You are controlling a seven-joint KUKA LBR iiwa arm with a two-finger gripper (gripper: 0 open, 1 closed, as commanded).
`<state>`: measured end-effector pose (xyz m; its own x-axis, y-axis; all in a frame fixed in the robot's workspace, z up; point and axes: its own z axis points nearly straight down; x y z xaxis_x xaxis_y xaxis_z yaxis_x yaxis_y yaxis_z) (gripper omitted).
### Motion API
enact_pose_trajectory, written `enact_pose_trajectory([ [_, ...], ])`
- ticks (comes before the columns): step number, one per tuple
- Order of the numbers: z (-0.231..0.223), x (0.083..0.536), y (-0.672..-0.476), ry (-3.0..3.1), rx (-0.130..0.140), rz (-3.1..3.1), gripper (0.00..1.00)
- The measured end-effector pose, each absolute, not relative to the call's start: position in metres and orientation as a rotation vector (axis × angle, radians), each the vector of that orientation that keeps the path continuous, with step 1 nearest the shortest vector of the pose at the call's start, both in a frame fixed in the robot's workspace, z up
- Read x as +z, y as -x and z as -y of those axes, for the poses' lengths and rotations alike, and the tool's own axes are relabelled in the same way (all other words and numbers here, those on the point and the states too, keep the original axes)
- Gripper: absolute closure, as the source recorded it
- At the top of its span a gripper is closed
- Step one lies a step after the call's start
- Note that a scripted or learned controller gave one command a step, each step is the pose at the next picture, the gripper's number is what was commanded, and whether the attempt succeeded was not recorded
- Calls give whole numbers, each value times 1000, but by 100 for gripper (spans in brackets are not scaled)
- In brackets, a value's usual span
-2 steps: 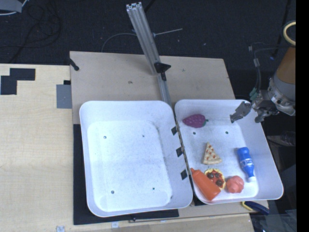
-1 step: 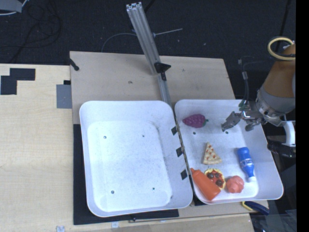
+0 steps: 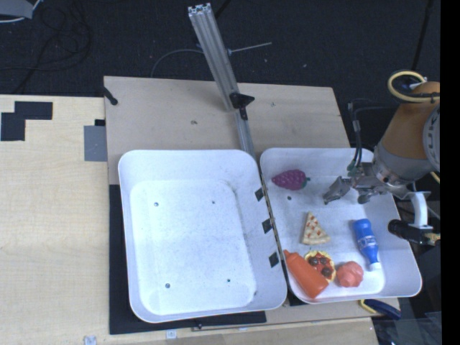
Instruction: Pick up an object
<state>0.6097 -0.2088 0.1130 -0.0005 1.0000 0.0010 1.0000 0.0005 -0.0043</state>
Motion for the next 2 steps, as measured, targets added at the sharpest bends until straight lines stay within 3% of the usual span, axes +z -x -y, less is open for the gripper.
enact_pose_trajectory([
  [1,209,126,-611,2221,0,2222,100],
  [2,216,186,-607,2226,-3,2223,100],
])
